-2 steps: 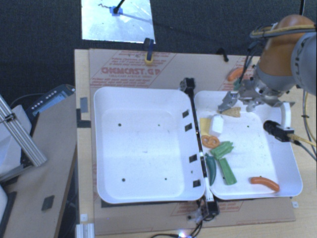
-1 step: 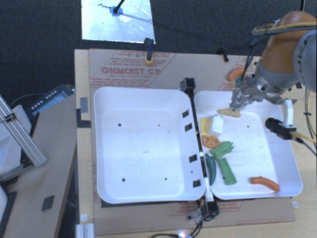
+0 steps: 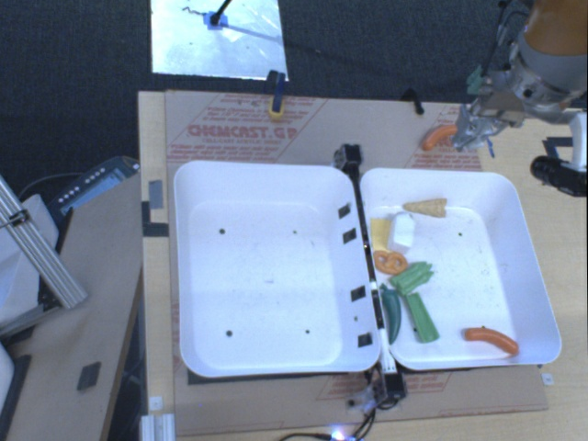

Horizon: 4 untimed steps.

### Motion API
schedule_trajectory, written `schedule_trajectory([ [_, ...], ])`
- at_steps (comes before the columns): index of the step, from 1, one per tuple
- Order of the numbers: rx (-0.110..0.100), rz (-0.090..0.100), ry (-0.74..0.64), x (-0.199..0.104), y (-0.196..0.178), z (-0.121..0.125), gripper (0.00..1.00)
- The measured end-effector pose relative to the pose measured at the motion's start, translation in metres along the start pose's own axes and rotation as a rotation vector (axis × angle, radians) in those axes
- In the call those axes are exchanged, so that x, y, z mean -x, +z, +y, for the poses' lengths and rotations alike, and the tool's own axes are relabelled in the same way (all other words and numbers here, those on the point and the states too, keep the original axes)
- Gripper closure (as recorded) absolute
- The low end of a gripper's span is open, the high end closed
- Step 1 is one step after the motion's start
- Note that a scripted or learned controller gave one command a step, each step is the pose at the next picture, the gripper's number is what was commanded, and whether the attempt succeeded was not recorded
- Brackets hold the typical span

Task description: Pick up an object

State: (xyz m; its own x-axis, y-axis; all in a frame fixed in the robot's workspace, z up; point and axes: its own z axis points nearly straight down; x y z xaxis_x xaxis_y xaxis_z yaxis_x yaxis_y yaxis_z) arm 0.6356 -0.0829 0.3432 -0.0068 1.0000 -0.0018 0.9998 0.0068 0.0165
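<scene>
I see an orange piece point(image 3: 439, 137) up by the claw point(image 3: 470, 134), beyond the far rim of the right bin point(image 3: 533, 246) and over the worktop point(image 3: 386, 122). It sits at the claw's tip, but I cannot tell whether the claw has it pinched or merely hangs beside it, nor how far apart the claw stands.

My worry is that any hold is shallow: the piece juts out to the side, so it could slip and drop onto the worktop outside both bins, out of easy reach.

Other candidates lie in the right bin: a tan cone point(image 3: 425, 208), a white block point(image 3: 402, 231), an orange pretzel shape point(image 3: 390, 263), green pieces point(image 3: 415, 292), and an orange sausage shape point(image 3: 491, 340). Most crowd the divider, where a descent risks striking the rim. The left bin point(image 3: 266, 265) lies just beside it.
</scene>
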Motion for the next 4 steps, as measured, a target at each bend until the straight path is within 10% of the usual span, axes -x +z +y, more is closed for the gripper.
schedule_trajectory([
  [2,-0.006,0.005,-0.005,-0.136,-0.142,-0.013,1.0],
  [4,-0.017,0.005,-0.006,-0.245,-0.195,-0.148,1.0],
])
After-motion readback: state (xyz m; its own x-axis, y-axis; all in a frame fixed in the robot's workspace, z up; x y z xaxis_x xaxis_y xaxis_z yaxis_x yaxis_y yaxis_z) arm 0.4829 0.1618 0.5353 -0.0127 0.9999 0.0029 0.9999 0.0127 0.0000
